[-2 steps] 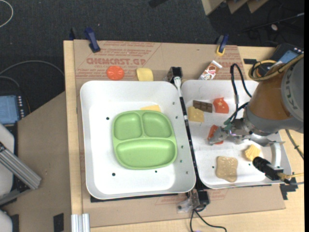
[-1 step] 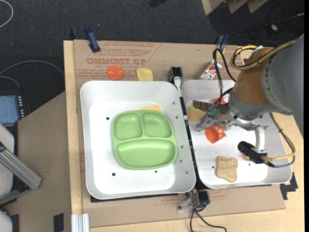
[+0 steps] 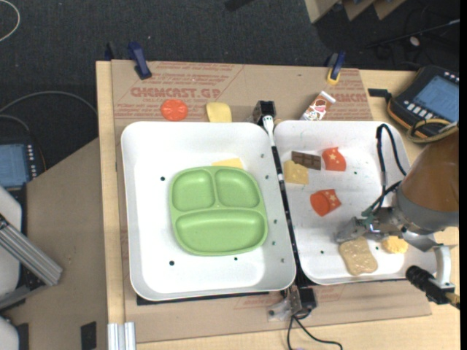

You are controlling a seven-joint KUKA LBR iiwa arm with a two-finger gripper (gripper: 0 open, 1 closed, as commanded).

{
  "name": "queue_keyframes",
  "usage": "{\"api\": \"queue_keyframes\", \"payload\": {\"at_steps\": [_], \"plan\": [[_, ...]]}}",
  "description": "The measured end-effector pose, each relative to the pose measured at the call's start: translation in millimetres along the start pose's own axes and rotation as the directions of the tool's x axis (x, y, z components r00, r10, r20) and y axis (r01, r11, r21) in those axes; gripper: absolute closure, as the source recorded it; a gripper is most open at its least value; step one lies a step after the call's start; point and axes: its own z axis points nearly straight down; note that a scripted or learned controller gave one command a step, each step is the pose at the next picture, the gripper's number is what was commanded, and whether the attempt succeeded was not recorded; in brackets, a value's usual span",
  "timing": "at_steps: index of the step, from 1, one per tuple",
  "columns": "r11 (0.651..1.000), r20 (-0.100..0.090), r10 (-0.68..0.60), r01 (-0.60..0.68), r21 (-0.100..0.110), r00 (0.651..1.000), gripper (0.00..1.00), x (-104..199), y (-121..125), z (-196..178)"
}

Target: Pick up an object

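Here, the left bin [image 3: 146, 195] of smooth white plastic holds a green divided plate [image 3: 217, 211]. In the right bin [image 3: 321, 265], the gripper [image 3: 357, 228] hangs low with metal fingers spread, pinching nothing, just above a flat tan cookie [image 3: 358, 257]. A red block [image 3: 325, 202] lies nearby.

Smooth matt green plastic tray [image 3: 217, 211] in glossy white plastic bin [image 3: 146, 195], on brown cardboard [image 3: 241, 86].
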Motion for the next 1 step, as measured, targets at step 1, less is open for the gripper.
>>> {"api": "queue_keyframes", "payload": {"at_steps": [1], "plan": [[1.0, 0.001, -0.008, 0.008, -0.01, 1.0, 1.0, 5.0, 5.6, -10.7]]}}
